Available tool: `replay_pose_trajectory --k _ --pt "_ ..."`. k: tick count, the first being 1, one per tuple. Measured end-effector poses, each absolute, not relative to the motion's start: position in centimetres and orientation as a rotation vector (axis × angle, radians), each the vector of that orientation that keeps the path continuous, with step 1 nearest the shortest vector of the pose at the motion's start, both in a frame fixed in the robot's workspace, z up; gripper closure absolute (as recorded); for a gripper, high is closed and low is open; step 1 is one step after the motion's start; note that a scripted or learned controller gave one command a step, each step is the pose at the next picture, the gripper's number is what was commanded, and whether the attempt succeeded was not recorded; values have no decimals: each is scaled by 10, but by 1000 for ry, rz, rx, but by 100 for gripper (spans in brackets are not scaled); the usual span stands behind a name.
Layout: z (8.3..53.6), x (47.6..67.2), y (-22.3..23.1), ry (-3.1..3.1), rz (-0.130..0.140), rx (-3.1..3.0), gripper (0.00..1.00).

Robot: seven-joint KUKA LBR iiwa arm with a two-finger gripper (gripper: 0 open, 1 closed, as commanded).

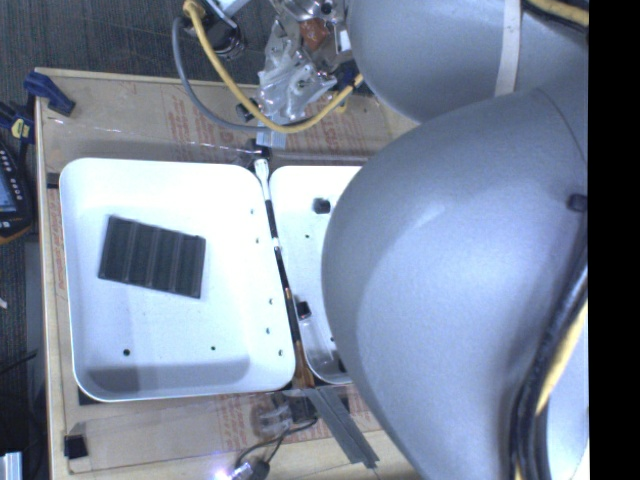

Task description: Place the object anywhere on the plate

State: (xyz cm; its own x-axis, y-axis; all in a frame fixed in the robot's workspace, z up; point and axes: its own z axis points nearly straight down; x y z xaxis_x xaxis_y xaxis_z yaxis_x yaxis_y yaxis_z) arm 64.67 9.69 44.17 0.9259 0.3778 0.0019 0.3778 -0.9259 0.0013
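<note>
Gripper (287, 80): metal head at the far edge of the bench, past the far rims of both bins and roughly in line with the gap between them; it hangs from the wrist at the top of the view.
Gripper state: cannot tell from this view whether it is spread or closed; nothing is seen held in it.
Writing: faint reddish print runs along the bare board of the bench (150, 118) behind and in front of the bins, too pale to read; no brand name is legible anywhere.
Object (320, 206): small dark lump on the floor of the right bin (300, 183), near that bin's far left corner.
Object relative to gripper: nearer the camera than the gripper and slightly to its right, apart from it, not touching.
Plate (152, 256): dark ribbed rectangle, lying flat and slightly skewed in the left bin (80, 183), towards that bin's left side.
Object relative to plate: in the other bin, well apart, with the two adjoining rims between them.
Arm (450, 268): large grey body covering most of the right bin.
Cable (213, 63): yellow, looping beside the gripper over the bench's far edge.
Clamp (48, 90): blue, at the bench's far left corner.
</note>
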Motion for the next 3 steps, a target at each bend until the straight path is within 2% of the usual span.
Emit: replay_pose_trajectory --k 1,2,3 --pt "356 646 178 378 -5 3117 100" --pt "442 620 218 397 8 3115 100" --pt "442 650 218 489 7 3098 100"
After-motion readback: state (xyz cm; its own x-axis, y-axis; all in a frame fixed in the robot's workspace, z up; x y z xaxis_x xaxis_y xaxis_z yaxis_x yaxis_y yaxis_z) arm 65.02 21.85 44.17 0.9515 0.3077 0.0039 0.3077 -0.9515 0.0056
